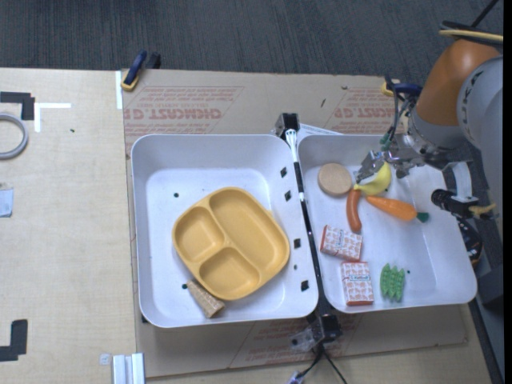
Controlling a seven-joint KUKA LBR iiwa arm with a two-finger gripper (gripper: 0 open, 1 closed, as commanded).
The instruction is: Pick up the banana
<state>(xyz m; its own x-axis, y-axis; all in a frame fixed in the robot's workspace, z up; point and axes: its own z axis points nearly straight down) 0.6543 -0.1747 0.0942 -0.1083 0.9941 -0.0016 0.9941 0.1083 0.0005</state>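
Where the gripper [374, 169] reaches into the right bin [448, 282], its fingers close around the banana [379, 182].

Smooth, glossy white plastic is seen in both bins [152, 238]. The yellow divided plate [230, 243] looks like matt plastic. Corrugated brown cardboard [240, 102] is laid over the pale, wood-look surface [56, 238]. The banana [381, 179] and carrot [392, 207] appear smooth and plasticky.
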